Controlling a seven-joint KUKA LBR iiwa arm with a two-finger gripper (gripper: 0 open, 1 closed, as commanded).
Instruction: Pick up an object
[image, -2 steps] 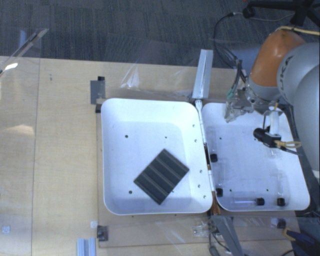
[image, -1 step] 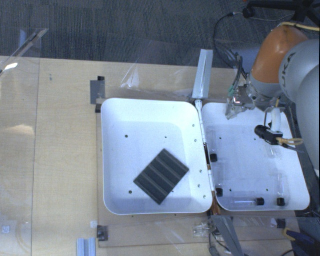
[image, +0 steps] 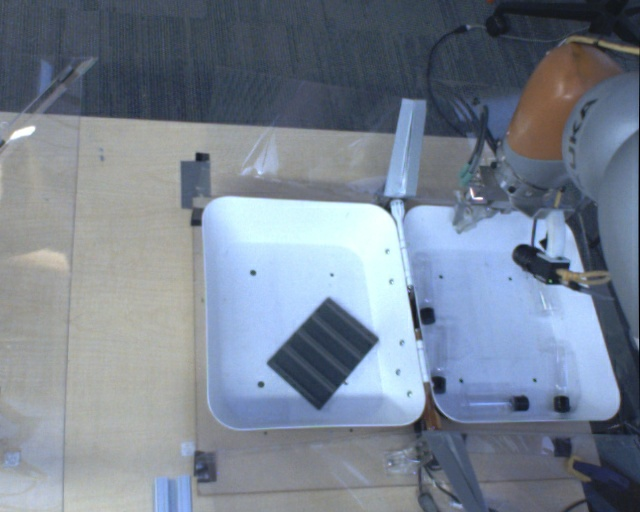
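Camera view: looks down at a slant on a pale wooden bench (image: 120, 300) bearing two white bins side by side.
Gripper (image: 472, 212): sits over the right bin's top edge, at about 11 o'clock of that bin. Nothing is seen in its grasp, and I cannot tell whether it is spread or pressed together.
Arm (image: 560, 100): grey with an orange band, reaching in from 3 o'clock.
Right bin (image: 600, 400): lies below the gripper. Faint glassy outlines near 6 o'clock are too dim to name.
Slab (image: 324, 352): dark, ribbed and flat, resting in the left bin (image: 230, 230) toward 5 o'clock, turned diagonally, clear of the walls.
Gap: the slab lies well apart from the gripper, at about 8 o'clock from it.
Judgement: the gripper seems held aside so both bins are open to view, and the pick looks not yet begun.
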